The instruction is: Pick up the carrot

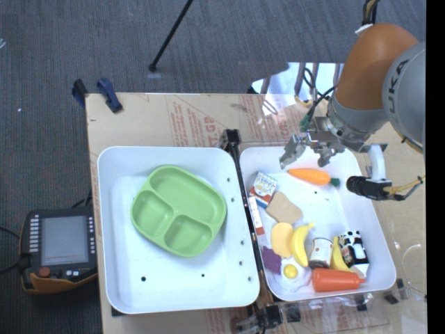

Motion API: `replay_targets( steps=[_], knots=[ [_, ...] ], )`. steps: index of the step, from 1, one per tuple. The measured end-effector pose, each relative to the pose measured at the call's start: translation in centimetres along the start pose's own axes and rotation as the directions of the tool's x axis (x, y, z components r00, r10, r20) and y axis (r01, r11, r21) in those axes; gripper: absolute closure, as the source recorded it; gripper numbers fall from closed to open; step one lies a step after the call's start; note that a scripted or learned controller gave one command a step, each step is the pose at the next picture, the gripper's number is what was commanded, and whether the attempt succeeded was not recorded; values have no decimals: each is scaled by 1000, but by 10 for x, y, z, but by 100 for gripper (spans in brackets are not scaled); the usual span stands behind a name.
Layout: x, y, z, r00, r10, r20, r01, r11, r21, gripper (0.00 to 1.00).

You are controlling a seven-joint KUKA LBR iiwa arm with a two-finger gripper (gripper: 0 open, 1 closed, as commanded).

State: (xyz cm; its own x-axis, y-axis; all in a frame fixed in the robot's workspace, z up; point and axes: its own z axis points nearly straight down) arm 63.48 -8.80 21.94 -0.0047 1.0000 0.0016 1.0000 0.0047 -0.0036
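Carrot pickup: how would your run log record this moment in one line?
phase: approach | gripper: open, just above carrot | carrot: lying in right bin, not held | green plate: left bin

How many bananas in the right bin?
2. One banana lies mid-bin beside the bread slice; a second banana sits near the front right, partly hidden by the cow-patterned toy. Others may be buried.

A robotics laboratory: an industrial arm (379, 75) works over a cardboard-topped desk (174, 117) bearing two white bins (115, 186), a teach pendant (59, 245) lies on grey carpet (69, 33), and toy foods (306, 245) serve as test objects.
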Motion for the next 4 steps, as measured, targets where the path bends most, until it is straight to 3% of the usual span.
replay_targets(
  steps=[1,2,3,4],
  knots=[
    [-66,-7,123,997,-75,0,75,997,6,0],
    [-113,9,134,1000,-18,-15,18,1000,8,0],
    [-114,13,130,949,315,-14,-315,949,-2,0],
    [-116,13,120,950,311,-7,-311,950,-2,100]
  ],
)
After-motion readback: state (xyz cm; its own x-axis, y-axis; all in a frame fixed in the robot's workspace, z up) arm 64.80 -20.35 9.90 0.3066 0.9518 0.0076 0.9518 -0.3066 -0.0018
